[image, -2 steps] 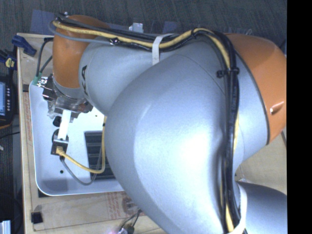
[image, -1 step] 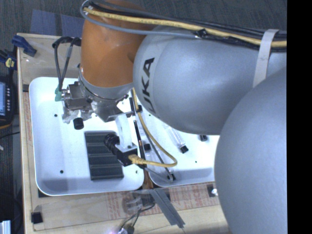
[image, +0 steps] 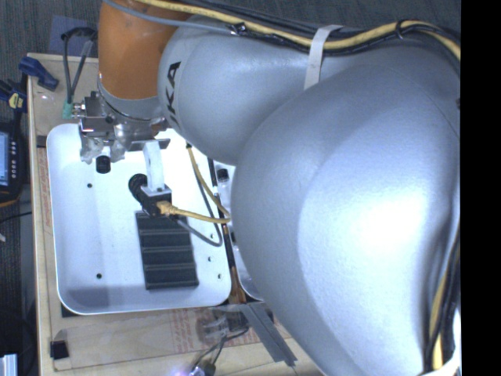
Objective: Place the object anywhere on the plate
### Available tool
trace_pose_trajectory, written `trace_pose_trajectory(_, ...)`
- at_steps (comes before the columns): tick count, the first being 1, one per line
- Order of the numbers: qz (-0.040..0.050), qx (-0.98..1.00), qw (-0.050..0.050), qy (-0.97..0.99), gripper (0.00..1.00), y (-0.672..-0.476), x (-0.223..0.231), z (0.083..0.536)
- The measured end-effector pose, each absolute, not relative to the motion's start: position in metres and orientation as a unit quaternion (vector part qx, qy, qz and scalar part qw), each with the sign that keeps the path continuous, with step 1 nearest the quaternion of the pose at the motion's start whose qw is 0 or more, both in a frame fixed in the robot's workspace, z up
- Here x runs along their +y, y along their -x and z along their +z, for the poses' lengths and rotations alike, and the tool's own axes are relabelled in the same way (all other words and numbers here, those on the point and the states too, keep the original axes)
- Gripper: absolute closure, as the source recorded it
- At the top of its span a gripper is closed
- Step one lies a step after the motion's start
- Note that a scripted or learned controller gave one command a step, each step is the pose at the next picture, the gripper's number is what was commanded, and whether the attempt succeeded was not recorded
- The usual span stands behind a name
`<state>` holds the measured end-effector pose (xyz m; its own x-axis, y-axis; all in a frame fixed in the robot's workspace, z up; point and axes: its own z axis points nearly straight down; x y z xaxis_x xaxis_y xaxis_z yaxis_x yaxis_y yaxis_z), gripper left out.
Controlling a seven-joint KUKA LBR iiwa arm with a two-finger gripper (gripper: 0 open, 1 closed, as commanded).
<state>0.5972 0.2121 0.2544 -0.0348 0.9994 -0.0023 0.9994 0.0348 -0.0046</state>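
**Handling of the workpiece.** The ribbed black block (image: 167, 249) appears to be rigid, moulded in plastic or hard rubber, and probably light. Its matte surface is unlikely to be slippery. It has a low profile and lies flat, so there is little side wall to grip. The recommended hold is across the short width, on the two long edges, at mid-length. This keeps the block level during transfer to the plate. A grip on the ribbed top face is not advised, because the grooves may let it slide. No fragile parts are apparent.

**Appearance.** The block is a dark grey-to-black rectangle, longer than it is wide. Several parallel ribs run across its width, with shallow grooves between them.

**Location.** The block rests on the floor of the left bin (image: 70, 233), in the near right part. Its long axis runs from far to near, slightly skewed. It touches no bin wall.

**Tool state.** The gripper (image: 100, 143) hangs over the far left part of the left bin, below the orange band (image: 133, 45), and is apart from the block. How far it is open cannot be told from this angle. Nothing is seen held in it.

**Obstruction.** The arm (image: 329, 178) covers most of the right bin (image: 239, 282), so what lies there cannot be told.
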Motion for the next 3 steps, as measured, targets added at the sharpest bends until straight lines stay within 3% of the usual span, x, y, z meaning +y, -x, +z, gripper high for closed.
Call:
trace_pose_trajectory(1, 0.0023, -0.866, 0.002, 0.5, 1.0, -0.637, 0.162, 0.166)
trace_pose_trajectory(2, 0.0022, -0.891, 0.002, 0.455, 1.0, -0.567, 0.193, 0.123)
trace_pose_trajectory(3, 0.0012, -0.86, 0.0, 0.51, 1.0, -0.648, 0.156, 0.147)
